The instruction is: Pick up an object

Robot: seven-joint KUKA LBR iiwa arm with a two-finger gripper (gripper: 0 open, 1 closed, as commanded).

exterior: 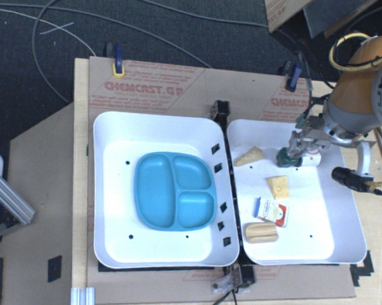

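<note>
Low over the far part of the right bin (340,245), the gripper (291,156) is seen with a dark green object (285,159) at its fingertips; whether that object is clamped cannot be told. Both bins are carried by a cardboard-covered bench (79,193) over dark carpet (29,55). At the right bin's near edge a tan roll (261,232) is found, with a red, white and blue packet (272,212) just behind it. Toward the middle a yellow block (278,186) is placed, and a pale wedge (249,157) lies by the far left corner. Bare floor is left along the bin's right side. A blue divided plate (175,191) is held in the left bin (108,240). Blue clamps (118,61) are fixed at the bench's far edge.
</note>
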